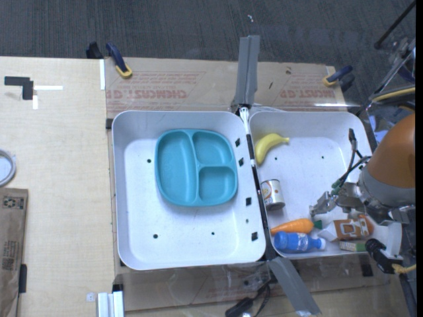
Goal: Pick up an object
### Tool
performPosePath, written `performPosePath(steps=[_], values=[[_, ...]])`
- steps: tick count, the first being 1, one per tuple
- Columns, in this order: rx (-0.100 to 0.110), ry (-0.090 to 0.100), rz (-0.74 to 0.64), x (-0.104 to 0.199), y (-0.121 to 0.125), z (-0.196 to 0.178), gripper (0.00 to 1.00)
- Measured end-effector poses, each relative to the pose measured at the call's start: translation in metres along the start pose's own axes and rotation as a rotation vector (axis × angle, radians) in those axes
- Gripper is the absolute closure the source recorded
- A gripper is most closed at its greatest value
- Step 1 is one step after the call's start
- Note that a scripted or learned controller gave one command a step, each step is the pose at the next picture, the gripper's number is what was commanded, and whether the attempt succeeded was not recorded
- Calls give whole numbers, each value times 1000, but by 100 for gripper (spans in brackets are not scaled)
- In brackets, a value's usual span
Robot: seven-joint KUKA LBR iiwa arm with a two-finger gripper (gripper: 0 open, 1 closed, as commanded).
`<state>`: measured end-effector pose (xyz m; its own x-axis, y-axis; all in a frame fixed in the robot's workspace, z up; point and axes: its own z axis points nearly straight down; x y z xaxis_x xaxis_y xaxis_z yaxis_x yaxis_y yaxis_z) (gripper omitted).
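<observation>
teal plate, yellow banana, orange carrot, blue bottle, 2 white bins.

Orange carrot beside blue bottle

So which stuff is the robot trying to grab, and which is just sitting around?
For the job:
tool
banana
can
carrot
blue bottle
small carton

Just lying about:
blue divided plate
clamps
tape roll
brown paper bag
</observation>
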<state>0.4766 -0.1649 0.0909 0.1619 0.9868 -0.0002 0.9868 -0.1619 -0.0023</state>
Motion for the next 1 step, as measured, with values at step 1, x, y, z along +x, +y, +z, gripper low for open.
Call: performPosePath(steps=[1], values=[[1,0,-70,27,-4,0,0]])
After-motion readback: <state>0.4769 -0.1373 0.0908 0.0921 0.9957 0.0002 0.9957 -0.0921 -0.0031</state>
